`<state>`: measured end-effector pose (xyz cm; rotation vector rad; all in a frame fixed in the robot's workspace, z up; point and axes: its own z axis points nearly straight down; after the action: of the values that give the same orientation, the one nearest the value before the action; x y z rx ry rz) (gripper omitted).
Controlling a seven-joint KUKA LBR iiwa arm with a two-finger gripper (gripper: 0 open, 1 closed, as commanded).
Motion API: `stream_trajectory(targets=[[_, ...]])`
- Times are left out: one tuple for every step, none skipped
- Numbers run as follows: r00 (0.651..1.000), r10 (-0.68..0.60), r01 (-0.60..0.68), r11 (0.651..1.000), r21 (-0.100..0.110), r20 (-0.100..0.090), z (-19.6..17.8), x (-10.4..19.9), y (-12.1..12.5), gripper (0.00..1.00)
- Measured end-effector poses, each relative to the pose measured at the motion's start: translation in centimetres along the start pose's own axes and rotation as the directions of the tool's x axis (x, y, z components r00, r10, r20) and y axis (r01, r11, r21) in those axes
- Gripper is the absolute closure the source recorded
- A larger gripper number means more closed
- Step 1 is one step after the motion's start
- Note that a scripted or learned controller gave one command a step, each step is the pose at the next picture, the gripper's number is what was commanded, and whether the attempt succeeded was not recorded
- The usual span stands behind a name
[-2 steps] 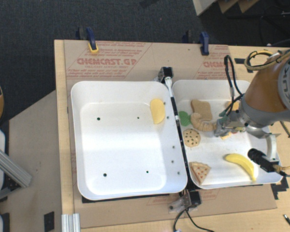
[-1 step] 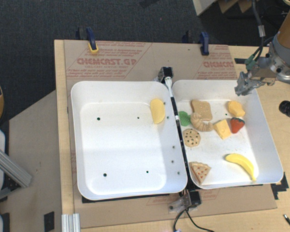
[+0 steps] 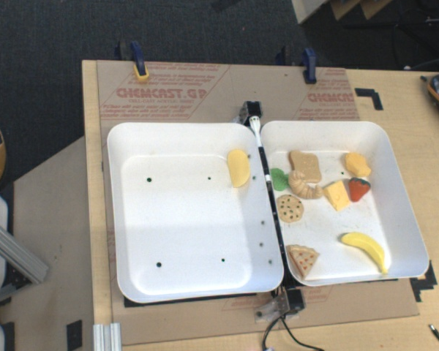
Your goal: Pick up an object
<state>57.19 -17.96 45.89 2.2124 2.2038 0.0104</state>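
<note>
Camera view, looking down at a slant: two white bins sit side by side on a brown board, their inner rims touching. The left bin (image 3: 132, 218) holds one thing, a yellow oval piece (image 3: 238, 168), lying against its right wall near the far corner.

The right bin (image 3: 402, 218) holds nine toy foods:
- one green piece (image 3: 279, 179), partly tucked against the left wall and hard to name
- one bread slice (image 3: 305, 165)
- one croissant (image 3: 305, 187), touching the bread
- one cheese wedge (image 3: 337, 195)
- one strawberry (image 3: 359, 189), just beside the cheese
- one orange lump (image 3: 357, 164) (too blurred to identify)
- one cookie (image 3: 289, 209)
- one pizza slice (image 3: 303, 259), near the front wall
- one banana (image 3: 366, 248), in the front right corner

Red print on the board (image 3: 205, 86) reads "CHEMCAST GP", repeated in rows. A second patch of the same print on the right is faint.

Two blue clamps (image 3: 139, 55) grip the board's far edge. A black clip (image 3: 250, 111) sits where the bins meet at the back. Cables (image 3: 282, 309) trail from the front and are cut off by the bottom edge.
</note>
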Motion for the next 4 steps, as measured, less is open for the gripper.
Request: stream_trajectory(targets=[[1.000, 0.001, -0.001, 1.000, 0.013, -0.003, -1.5, -4.8, -2.0, 1.00], [1.000, -0.004, 0.004, 1.000, 0.009, -0.004, -6.6, -4.6, -3.4, 1.00], [1.000, -0.003, 0.003, 1.000, 0.012, -0.005, -7.9, -4.6, -5.9, 1.00], [1.000, -0.003, 0.003, 1.000, 0.017, -0.008, -7.8, -4.5, -8.6, 1.00]])
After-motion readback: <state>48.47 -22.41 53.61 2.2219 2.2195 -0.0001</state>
